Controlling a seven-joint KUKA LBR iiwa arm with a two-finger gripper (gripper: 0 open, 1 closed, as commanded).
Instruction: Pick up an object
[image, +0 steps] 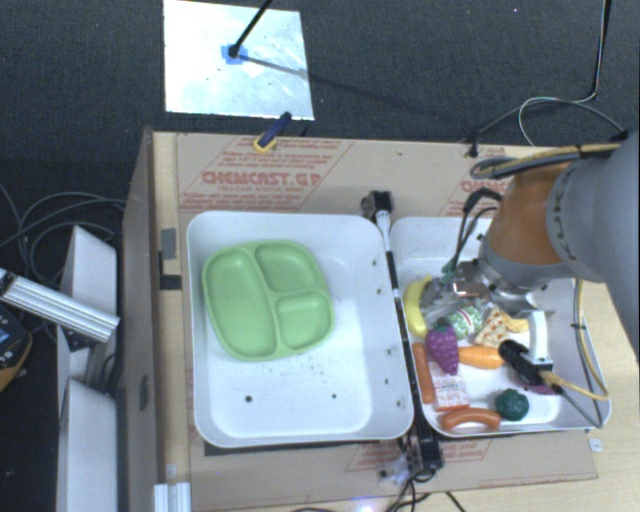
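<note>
Two white bins sit side by side on a brown bench. The left bin (290, 400) holds a green plate (267, 298) with three parts in it. The plate lies toward the left and far side of that bin.

The right bin (425, 232) is full of toy food. A yellow banana (414, 308) lies at its left side, close to the wall between the bins. Just near of the banana sits a bunch of purple grapes (443, 349). A long orange hot dog (424, 375) lies left of the grapes, along the bin's left wall. An orange carrot (479, 357) lies right of the grapes. A dark green broccoli (512, 404) sits in the near right part of the bin. An orange curved piece (470, 420) lies along the near wall, left of the broccoli. A small white and red packet (450, 389) lies between the grapes and that curved piece.

The big grey arm with its orange band (525, 225) comes in from the right and bends down over the right bin. The gripper (455, 293) is low among the toys, just right of the banana and far of the grapes. The claw is too mixed in with the toys to tell if it is wide or closed, or if it has anything.
</note>
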